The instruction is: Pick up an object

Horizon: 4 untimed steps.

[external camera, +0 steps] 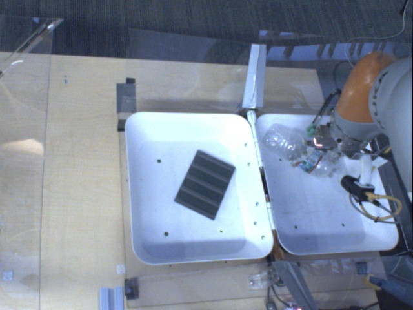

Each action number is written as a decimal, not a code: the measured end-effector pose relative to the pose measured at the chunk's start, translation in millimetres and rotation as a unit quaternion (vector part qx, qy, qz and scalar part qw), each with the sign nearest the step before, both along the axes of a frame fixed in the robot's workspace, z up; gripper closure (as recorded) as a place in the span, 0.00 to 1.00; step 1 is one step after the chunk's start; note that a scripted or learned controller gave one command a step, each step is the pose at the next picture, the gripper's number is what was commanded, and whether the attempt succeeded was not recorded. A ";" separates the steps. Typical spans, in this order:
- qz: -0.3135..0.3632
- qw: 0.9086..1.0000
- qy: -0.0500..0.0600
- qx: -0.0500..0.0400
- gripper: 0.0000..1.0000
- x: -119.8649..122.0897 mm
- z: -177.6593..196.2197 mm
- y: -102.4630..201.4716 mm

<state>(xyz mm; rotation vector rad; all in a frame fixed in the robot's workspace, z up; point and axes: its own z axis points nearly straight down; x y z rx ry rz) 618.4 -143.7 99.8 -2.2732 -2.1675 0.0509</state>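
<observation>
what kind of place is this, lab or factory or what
Most likely a robotics lab's bin-picking test cell: a grey arm reaches over two white bins on a wooden bench, with a dark ridged block and clear plastic bottle as test objects.

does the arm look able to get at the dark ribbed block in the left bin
Probably yes: the dark ribbed block lies flat and alone in the left bin, open from above. The tool is over the right bin.

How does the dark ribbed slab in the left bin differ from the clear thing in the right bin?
The dark ribbed slab is opaque, flat and rectangular; the clear plastic item is see-through and crumpled. The slab lies alone mid-bin, turned diagonally; the clear item sits near its bin's top edge, beside the gripper. Each rests on a white bin floor.
</observation>
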 end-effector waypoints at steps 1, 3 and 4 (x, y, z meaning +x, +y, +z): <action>0.000 1.000 -0.001 0.000 0.00 0.5 -0.1 0.6; -0.024 0.999 0.021 0.001 1.00 5.7 5.9 1.1; -0.029 0.999 -0.015 0.011 1.00 22.7 86.7 91.4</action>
